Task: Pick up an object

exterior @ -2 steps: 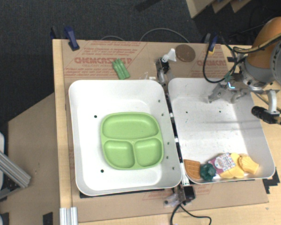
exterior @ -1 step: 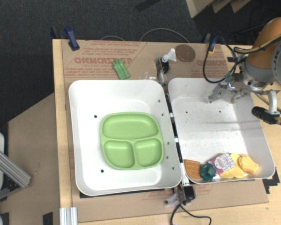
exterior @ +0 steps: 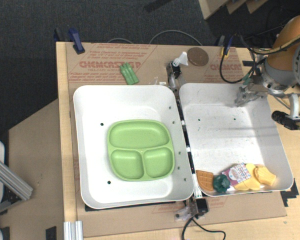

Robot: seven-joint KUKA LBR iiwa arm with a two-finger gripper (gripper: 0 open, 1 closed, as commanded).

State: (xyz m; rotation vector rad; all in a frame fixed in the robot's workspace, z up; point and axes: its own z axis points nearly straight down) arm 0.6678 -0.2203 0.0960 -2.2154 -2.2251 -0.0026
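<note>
Left bin (exterior: 90, 134) held a green divided plate (exterior: 140, 150). Right bin (exterior: 270, 134): a cluster of small toy items (exterior: 237, 178) lay against its near edge, strung left-right. Gripper (exterior: 244, 96) sat over the far right corner, grip state not discernible. Targets lay well apart from it, toward the near edge.

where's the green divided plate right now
In the camera view, the green divided plate lies in the middle of the left bin, apart from the small objects in the right bin's near corner.
</note>
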